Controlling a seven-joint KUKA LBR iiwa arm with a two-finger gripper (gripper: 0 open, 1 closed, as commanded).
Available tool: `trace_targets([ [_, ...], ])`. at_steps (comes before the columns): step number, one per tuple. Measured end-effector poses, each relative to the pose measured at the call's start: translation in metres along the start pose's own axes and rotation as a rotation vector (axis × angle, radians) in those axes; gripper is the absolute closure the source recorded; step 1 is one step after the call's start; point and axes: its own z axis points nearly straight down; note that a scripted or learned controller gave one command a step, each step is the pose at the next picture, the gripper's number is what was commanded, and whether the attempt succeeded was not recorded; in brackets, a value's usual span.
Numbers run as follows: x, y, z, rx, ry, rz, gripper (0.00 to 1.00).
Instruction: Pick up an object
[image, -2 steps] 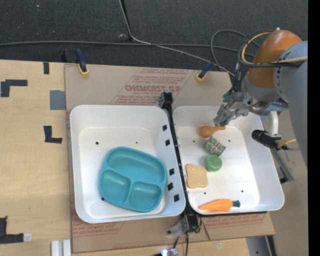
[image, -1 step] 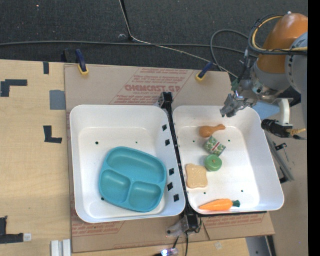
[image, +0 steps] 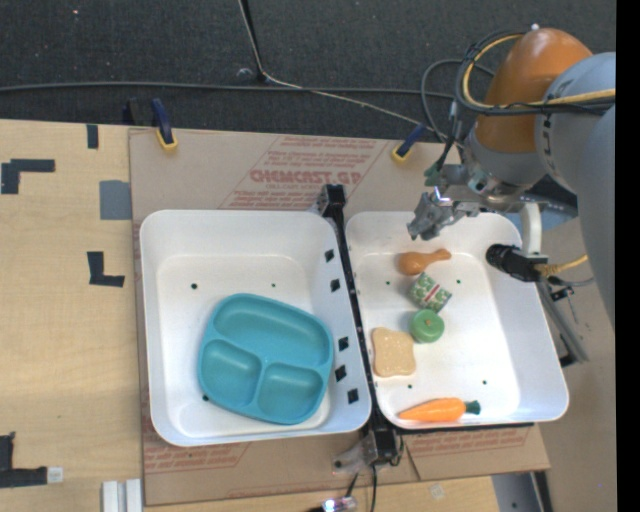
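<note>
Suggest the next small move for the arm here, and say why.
Probably lower the gripper a little toward the chicken drumstick. It hangs over the far side of the right bin with the drumstick lying just in front of it, nearer than the green-and-white cube or the carrot.

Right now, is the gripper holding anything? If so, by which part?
Nothing is held. The gripper hangs above the far end of the right bin, just above the chicken drumstick, with nothing between its fingers.
</note>
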Motion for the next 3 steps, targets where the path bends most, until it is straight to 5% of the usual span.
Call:
trace_targets([
  [3,0.170,0.014,0.018,0.000,0.000,-0.001,1.00],
])
